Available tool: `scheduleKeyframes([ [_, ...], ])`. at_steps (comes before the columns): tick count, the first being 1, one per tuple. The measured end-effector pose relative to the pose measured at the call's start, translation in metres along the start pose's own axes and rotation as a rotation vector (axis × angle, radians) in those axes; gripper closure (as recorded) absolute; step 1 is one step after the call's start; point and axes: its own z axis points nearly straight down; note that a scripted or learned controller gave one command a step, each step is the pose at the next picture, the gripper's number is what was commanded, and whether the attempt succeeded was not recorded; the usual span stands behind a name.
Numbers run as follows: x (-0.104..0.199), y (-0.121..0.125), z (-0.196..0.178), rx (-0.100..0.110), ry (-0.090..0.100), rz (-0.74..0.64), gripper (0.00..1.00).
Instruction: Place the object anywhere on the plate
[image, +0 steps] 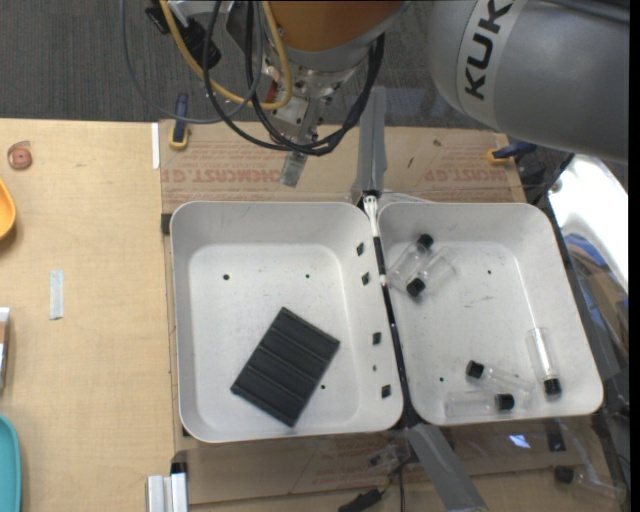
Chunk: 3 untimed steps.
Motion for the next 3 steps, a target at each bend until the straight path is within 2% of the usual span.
scheduleKeyframes([
  [2, 0.004, 0.002, -0.015, 0.006, -0.010, 0.018, 1.00],
  [3, -0.027, 0.073, 0.034, -0.004, -0.001, -0.133, 1.00],
])
